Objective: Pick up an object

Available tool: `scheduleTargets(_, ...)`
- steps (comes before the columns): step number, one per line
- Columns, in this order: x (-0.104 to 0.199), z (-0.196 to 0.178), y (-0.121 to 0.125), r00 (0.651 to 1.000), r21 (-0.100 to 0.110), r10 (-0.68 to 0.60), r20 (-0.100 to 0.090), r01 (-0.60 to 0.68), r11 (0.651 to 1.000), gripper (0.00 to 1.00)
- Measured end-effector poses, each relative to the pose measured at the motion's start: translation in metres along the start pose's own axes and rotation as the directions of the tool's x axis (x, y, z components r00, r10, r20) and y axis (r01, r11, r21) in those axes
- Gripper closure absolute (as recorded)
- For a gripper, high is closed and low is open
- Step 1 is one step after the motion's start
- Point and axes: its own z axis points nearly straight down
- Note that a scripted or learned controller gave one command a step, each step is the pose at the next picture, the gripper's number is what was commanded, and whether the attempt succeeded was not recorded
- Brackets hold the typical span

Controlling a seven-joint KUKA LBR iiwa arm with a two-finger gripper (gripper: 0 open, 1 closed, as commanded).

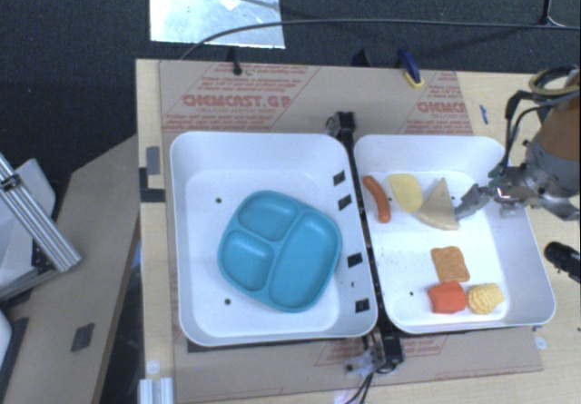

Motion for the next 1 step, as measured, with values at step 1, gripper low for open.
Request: scheduleTargets(1, 0.0075, 0.0598, 0.0031, 1.0, 0.001, 0.001, -0.001, -0.001, 1.0, 0.0)
